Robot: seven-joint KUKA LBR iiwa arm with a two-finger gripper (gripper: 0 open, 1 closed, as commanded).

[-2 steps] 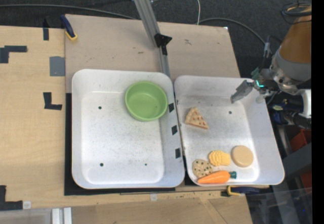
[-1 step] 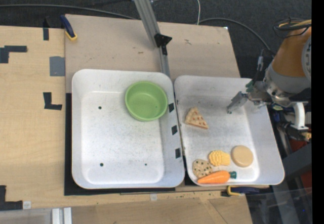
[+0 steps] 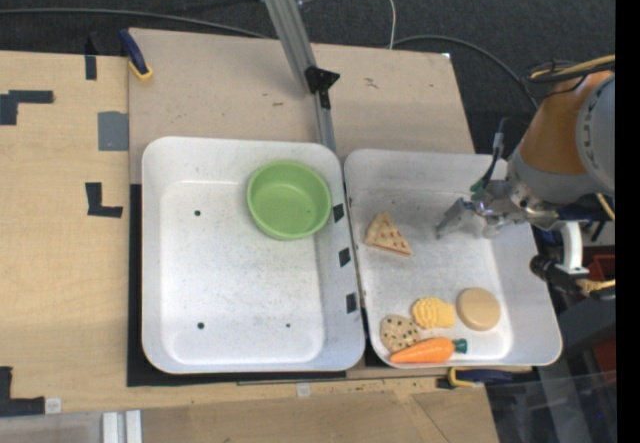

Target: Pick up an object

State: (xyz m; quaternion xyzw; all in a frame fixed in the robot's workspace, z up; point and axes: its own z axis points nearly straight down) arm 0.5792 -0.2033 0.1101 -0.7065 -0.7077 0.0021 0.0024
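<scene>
Objects for picking lie in two white bins on the tabletop (image 3: 230, 81). Left bin (image 3: 170, 261) holds a green bowl (image 3: 289, 199) near its upper right corner. Right bin (image 3: 420, 171) holds a pizza slice (image 3: 387, 234) toward its left, then a tan disc (image 3: 479, 309), carrot (image 3: 427, 351), corn piece (image 3: 433, 312) and cookie (image 3: 399, 332) clustered at its lower edge. Above this bin's right side, the claw (image 3: 462, 216) hangs released, fingers spread, grasping nothing.

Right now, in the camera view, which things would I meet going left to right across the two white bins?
Round green plastic bowl → tan triangular toy wedge → ridged yellow toy piece → round beige disc. The speckled cookie and orange carrot overlap others in the order, so I leave them out.
</scene>
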